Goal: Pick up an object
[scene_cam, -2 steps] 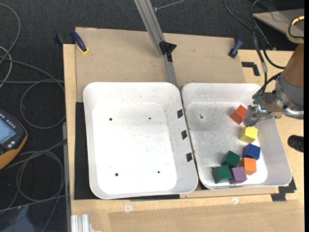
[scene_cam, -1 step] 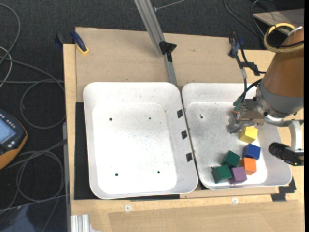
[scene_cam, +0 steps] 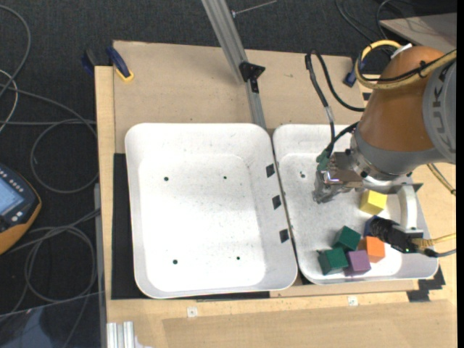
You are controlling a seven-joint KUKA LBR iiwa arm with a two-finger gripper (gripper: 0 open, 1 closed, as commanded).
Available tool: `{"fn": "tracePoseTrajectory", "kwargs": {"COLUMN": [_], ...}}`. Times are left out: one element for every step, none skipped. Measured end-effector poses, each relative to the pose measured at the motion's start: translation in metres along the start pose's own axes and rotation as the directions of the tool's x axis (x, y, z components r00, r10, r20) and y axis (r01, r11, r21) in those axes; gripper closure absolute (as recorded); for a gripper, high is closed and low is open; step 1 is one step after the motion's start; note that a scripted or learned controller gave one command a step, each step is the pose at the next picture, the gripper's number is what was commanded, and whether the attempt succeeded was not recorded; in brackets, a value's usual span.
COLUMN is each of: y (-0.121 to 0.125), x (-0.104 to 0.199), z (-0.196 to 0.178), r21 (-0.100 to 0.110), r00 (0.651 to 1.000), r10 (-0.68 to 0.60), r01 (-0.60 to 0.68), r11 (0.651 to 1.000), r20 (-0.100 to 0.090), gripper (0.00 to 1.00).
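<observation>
We see the arm (scene_cam: 402, 114) reaching in from the right, its gripper (scene_cam: 328, 187) low over the right bin (scene_cam: 301, 158), toward that bin's far left part. Whether the gripper's tips are spread or pressed together we cannot tell, and we see nothing between them.

The blocks lie to the right of and nearer than the gripper. A yellow block (scene_cam: 373, 201) sits just right of it, partly under the wrist. Near the bin's near edge we find a cluster: two green blocks (scene_cam: 347, 236) and (scene_cam: 333, 259), a purple block (scene_cam: 358, 262) touching the nearer green one, and an orange block (scene_cam: 375, 247) beside the purple. A black fitting (scene_cam: 388, 234) overlaps the orange block's right side.

The left bin (scene_cam: 206, 205) lies well apart from these things. A slanted metal pole (scene_cam: 232, 42) crosses above the bench (scene_cam: 188, 78) at the far side.
</observation>
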State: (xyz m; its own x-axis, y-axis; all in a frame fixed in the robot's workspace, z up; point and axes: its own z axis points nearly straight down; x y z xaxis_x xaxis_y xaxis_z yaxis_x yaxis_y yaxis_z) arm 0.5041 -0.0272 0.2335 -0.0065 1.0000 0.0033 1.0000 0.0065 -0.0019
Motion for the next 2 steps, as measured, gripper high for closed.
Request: {"fn": "tracePoseTrajectory", "kwargs": {"y": [-0.008, -0.014], "x": [0.058, 0.112], "z": [0.007, 0.010], "r21": [0.001, 0.001], "r00": [1.000, 1.000], "r10": [-0.001, -0.001], "r01": [0.001, 0.001], "r11": [1.000, 1.000], "r20": [0.000, 0.000], "gripper": [1.00, 1.00]}}
